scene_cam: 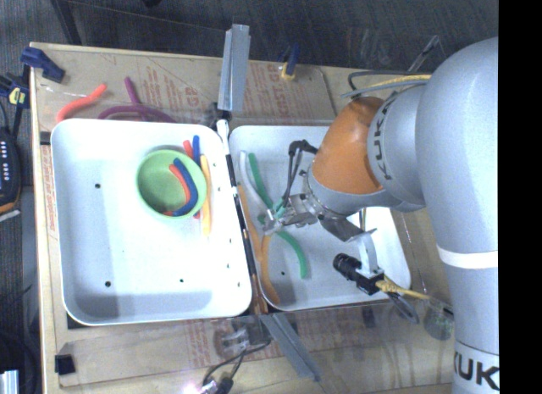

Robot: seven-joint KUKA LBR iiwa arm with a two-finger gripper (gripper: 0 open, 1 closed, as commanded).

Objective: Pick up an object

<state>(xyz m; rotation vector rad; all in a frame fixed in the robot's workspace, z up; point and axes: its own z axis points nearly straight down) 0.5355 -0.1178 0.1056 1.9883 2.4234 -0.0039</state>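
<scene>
We see the end effector (278, 214) low in the right bin (385, 278), over green strips (292, 248); can't tell if it's open or gripping anything. Left bin (93, 248) holds a green bowl (161, 185).

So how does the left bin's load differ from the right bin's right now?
The left bin holds a green bowl with coloured curved sticks bunched at it; the right bin holds loose green curved pieces on its floor, with no bowl. The arm's claw is over the right bin, not the left bin. Both bins are shallow and white.
</scene>
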